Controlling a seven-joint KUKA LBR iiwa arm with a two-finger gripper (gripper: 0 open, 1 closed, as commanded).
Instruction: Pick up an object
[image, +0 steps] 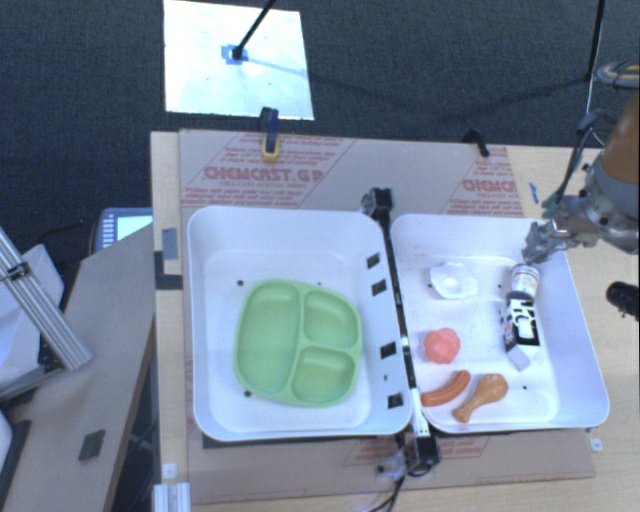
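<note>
Claw at the upper right corner of the right bin, poised just above the cap end of the bottle; from my remote station its tips were too small and blurred to read, so I could not tell whether it was released or clenched. Nothing was visibly raised between them. The bottle, white with a dark label, lay flat along the right side of that bin, its cap pointing toward the claw. Its neighbours also lay on the bin floor: a white cup-like piece near the middle top, a pink ball below it, and a sausage beside a drumstick at the front. A green divided plate sat in the left bin, well apart from the arm. I judged the pick barely begun: the approach looked made, probably toward the bottle, while the grasp and the lift remained to be done.
</note>
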